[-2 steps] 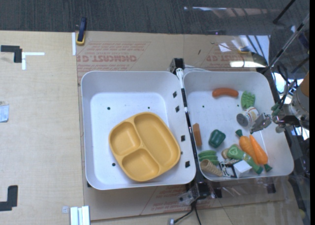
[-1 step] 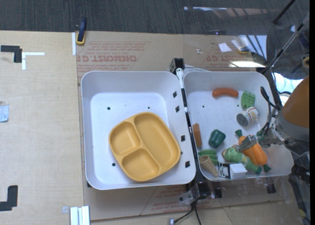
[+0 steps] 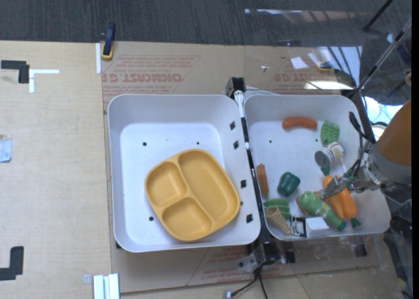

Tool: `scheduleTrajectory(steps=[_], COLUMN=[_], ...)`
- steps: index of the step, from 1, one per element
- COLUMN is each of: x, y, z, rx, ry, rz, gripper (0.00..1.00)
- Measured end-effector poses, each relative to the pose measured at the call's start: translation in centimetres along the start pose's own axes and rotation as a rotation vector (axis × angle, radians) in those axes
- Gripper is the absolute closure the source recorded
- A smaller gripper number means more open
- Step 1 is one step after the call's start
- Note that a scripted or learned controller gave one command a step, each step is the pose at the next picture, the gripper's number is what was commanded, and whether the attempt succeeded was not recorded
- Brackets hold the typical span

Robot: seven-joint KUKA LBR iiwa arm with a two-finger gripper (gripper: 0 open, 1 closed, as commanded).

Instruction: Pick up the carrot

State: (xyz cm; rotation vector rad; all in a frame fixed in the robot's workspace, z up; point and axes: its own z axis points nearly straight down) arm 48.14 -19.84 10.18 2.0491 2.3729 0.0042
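The carrot (image 3: pixel 345 205) is orange with a green top. It lies in the right bin (image 3: pixel 275 111) near the bin's right front corner, beside a green vegetable (image 3: pixel 313 203). My gripper (image 3: pixel 339 185) reaches in from the right and sits low, just above and touching the carrot's upper end. The grey wrist and orange band (image 3: pixel 399 142) rise behind it at the frame's right edge. The gripper's own body hides the carrot's tip.
The right bin also holds an orange sausage (image 3: pixel 300 122), a leafy green piece (image 3: pixel 329 133), a tin can (image 3: pixel 329 156), a green pepper (image 3: pixel 288 182), a brown stick (image 3: pixel 262 178) and a cone (image 3: pixel 278 219). A yellow divided plate (image 3: pixel 191 194) lies in the left bin (image 3: pixel 131 121).
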Motion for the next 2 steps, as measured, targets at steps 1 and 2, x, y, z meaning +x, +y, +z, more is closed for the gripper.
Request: scheduleTrajectory(steps=[1, 2], x=[6.1, 13.0], y=[5.5, 13.8], z=[-3.8, -8.8], rx=[0.008, 0.010], ry=[0.002, -0.001], rz=[0.103, 0.426], gripper=[1.00, 1.00])
